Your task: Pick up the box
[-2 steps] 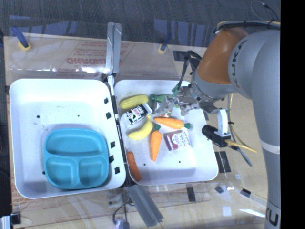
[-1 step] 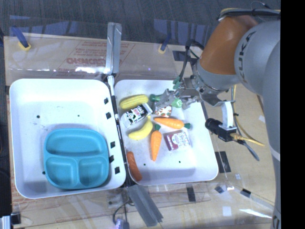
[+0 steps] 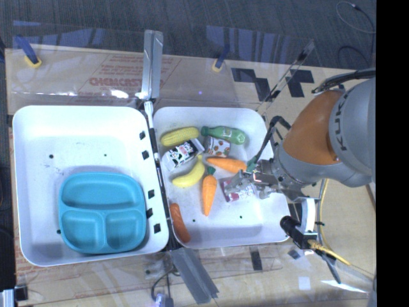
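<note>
Tool [image 3: 235,187], grip state unclear, hovering mid-right of frame; box [image 3: 219,147] sitting above: approaching squarely, avoiding carrots [image 3: 225,164].

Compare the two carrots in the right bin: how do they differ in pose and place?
The upper carrot lies roughly crosswise, its tip near the gripper; the lower carrot lies nearly lengthwise, below it. The upper one sits beside the small box; the lower one beside a banana. Both are orange and lie in the right bin.

Reddish mirrored print on clear sheet [image 3: 121,75], unreadable, lettering on arm [image 3: 342,130] unclear
</note>
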### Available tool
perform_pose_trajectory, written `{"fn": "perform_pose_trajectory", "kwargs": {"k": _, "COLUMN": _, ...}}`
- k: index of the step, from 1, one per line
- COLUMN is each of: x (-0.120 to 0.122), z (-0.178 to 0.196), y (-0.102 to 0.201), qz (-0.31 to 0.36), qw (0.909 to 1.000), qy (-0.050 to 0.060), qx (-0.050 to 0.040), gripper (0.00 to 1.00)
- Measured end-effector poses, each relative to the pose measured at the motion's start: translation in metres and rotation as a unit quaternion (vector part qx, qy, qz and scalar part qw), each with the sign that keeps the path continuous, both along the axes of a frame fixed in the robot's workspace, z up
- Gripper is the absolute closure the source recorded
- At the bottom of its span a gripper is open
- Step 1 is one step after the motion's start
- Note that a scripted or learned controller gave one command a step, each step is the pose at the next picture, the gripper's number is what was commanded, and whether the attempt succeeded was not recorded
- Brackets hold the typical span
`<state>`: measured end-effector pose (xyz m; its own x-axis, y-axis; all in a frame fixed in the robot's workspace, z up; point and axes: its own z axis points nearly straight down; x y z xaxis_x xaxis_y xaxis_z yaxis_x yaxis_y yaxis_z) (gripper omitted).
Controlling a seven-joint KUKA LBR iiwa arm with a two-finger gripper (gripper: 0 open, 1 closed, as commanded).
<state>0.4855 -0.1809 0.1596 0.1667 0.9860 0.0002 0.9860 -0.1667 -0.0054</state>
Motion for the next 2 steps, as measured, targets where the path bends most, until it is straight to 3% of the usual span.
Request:
{"fn": "perform_pose_trajectory", "kwargs": {"k": 1, "x": 0.044, "z": -0.067, "y": -0.021, "qz": 0.014, "qw": 0.9999, "qy": -0.003, "qx": -0.0011, "gripper": 0.00}}
{"fn": "perform_pose_trajectory", "kwargs": {"k": 2, "x": 0.044, "z": -0.056, "y": -0.022, "qz": 0.015, "qw": 0.9999, "qy": -0.003, "qx": -0.0015, "gripper": 1.00}}
